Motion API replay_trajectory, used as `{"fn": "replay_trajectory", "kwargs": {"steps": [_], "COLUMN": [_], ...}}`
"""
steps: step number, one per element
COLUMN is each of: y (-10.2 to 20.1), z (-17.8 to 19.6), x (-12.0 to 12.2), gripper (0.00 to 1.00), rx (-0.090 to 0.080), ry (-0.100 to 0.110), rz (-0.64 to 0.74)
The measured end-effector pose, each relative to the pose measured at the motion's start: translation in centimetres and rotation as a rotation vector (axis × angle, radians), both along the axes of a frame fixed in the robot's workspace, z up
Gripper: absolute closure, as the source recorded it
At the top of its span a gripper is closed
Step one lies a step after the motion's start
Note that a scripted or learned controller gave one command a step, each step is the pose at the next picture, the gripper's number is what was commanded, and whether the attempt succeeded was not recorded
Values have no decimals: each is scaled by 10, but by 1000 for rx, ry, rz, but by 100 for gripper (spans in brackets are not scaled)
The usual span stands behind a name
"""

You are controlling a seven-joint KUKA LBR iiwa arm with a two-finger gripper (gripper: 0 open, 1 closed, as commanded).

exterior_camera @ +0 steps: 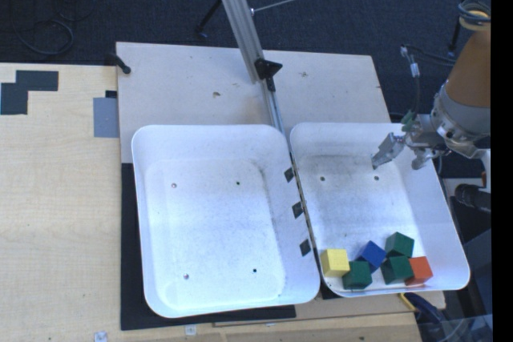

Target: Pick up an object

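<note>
Two shallow white bins are sitting side by side on a pale board, seen from above at a slant.

Item, far left: a light wooden bench top (48, 196) is lying beside the board, carrying a few dark grey patches near its upper edge.

Item, left bin (160, 152): it is resting with its rounded rim touching the neighbouring bin along the middle seam; small dark dots are showing on its floor.

Item, centre: a ribbed aluminium rail (240, 16) is slanting from the top of the scene down toward the seam between the bins, with a black bracket clamped on it partway down.

Item, right bin (353, 148): its upper floor is lying bare, and six small blocks are crowding its near corner. From the left, a yellow block (336, 261) is sitting against a dark green block (357, 275); a blue block (373, 253) is standing just behind; two more green blocks are sitting beside an orange block (418, 270) at the rim.

Item, right edge: the arm (469, 84) is reaching in, orange band above the grey wrist, bent downward over the bin's far right rim. The gripper (401, 150) is hanging there, well apart from the blocks, with its two fingers spread and nothing between them.
</note>
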State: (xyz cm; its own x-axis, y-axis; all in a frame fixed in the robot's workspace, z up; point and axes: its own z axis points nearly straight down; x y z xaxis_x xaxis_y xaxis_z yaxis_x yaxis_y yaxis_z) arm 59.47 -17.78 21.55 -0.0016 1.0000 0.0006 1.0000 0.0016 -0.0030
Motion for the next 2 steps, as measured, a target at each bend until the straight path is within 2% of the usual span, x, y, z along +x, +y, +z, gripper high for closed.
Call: {"fn": "replay_trajectory", "kwargs": {"steps": [1,2], "y": [42,165], "z": [7,-10], "x": [-3,-48], "gripper": [0,0], "rx": [2,3], "ry": [1,4], "rz": [2,4]}}
